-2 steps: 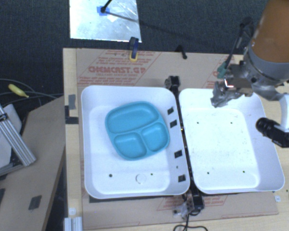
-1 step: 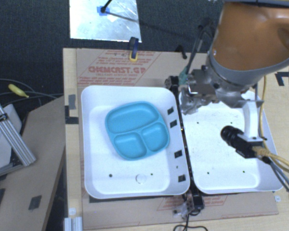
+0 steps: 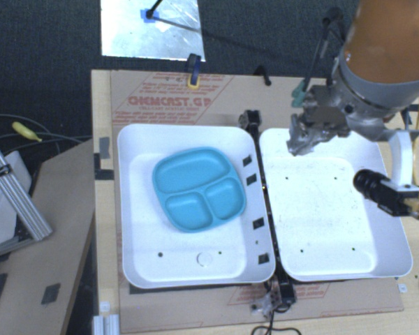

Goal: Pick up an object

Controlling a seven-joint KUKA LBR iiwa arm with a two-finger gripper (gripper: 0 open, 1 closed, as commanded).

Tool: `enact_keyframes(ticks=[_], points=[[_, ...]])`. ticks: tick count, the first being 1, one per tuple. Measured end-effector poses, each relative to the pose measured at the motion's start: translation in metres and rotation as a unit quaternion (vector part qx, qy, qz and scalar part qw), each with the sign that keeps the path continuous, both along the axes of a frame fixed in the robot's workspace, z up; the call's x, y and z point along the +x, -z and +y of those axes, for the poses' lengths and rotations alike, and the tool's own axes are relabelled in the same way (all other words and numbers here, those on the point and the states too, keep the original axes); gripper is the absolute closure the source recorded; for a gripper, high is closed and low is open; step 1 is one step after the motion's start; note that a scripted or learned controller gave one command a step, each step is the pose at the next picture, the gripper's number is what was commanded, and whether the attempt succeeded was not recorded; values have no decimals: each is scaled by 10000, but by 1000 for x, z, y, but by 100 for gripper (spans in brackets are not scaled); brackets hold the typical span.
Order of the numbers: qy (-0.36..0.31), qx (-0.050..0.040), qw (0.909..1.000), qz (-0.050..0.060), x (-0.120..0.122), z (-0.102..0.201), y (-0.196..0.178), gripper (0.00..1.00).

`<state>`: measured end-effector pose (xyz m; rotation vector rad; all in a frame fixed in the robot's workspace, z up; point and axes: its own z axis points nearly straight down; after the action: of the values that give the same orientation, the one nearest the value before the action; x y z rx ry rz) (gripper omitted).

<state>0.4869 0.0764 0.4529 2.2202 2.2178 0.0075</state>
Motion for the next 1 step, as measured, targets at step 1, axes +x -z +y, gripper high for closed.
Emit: enact_keyframes(ticks=[1], points=[[-7,-7,10000,39,0,-1,56,100]])
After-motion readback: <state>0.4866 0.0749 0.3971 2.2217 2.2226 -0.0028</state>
